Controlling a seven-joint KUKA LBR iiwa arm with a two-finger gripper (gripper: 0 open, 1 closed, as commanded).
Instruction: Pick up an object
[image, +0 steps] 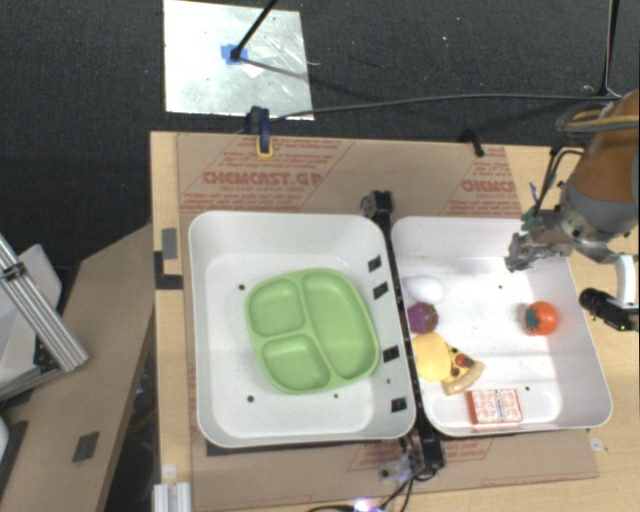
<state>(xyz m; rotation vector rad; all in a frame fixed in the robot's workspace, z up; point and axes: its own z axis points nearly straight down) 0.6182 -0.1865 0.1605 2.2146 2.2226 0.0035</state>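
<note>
The right bin holds a white egg-shaped object, a purple round object, a yellow toy, a pizza-slice toy, a red and white packet and an orange tomato-like ball. My gripper hangs over the far right part of this bin, above and behind the orange ball, apart from every object. Nothing shows between its fingers.
The left bin holds a green sectioned plate. Black clips join the two bins along the middle. A cardboard sheet lies under both bins, and a blue clamp grips its far edge. An aluminium frame stands at the left.
</note>
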